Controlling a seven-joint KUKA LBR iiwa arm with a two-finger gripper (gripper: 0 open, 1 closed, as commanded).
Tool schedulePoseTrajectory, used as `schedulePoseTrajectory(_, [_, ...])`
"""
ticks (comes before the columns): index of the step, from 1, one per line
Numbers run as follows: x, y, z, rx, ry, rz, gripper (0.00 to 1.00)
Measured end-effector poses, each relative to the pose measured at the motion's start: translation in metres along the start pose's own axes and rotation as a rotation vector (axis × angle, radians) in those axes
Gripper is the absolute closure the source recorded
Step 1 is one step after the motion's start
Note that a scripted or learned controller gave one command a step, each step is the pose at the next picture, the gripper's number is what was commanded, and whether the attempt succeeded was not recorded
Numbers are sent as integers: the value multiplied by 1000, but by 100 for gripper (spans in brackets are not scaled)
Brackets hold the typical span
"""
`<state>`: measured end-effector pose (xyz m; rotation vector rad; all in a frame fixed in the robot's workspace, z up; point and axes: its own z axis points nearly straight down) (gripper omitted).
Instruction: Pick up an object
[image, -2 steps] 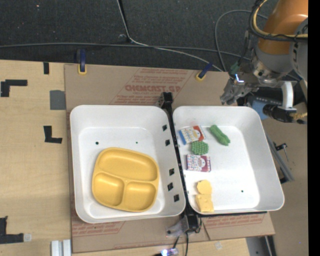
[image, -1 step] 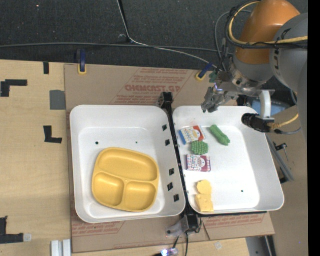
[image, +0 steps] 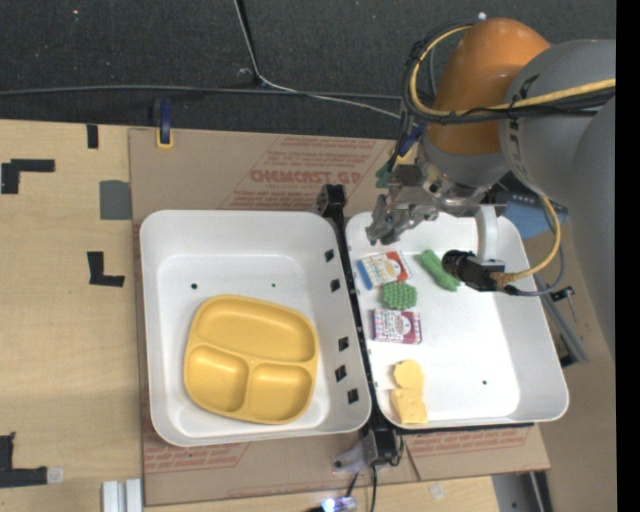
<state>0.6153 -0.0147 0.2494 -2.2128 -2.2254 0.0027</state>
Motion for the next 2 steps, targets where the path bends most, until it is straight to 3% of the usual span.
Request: schedulePoseTrajectory(2, [107,-38,27,1,0,0,100])
